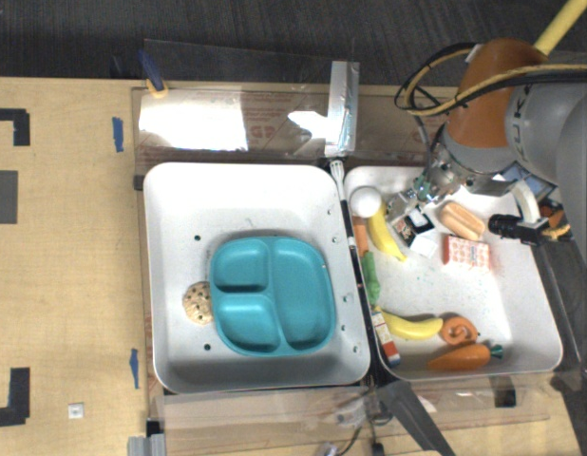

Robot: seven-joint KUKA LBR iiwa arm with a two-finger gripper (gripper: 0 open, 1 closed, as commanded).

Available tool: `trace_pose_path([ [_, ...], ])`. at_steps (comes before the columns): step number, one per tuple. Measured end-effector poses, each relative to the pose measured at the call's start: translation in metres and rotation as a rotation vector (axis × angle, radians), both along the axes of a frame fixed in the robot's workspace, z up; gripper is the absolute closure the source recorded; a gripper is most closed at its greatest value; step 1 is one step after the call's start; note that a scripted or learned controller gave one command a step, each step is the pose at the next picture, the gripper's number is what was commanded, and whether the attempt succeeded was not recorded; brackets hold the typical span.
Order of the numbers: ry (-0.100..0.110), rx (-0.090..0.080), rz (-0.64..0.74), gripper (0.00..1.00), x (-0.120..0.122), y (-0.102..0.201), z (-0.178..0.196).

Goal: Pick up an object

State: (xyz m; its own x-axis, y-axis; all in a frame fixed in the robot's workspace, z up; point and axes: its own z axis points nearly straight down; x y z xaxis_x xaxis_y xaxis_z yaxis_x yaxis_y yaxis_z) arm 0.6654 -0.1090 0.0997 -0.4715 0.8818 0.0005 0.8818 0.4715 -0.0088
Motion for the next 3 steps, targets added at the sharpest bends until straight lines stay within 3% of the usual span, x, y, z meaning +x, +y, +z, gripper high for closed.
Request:
trace_pose_path([
  [1, 0.000, 0.006, 0.113, 1.00, 0.002, -0.007, -0.003],
  [2, -0.022, 0.004, 0.019, 1.00, 0.005, 0.057, 0.091],
  [3, -0.023, 0.001, 0.169, 1.00, 0.003, 0.048, 0.239],
])
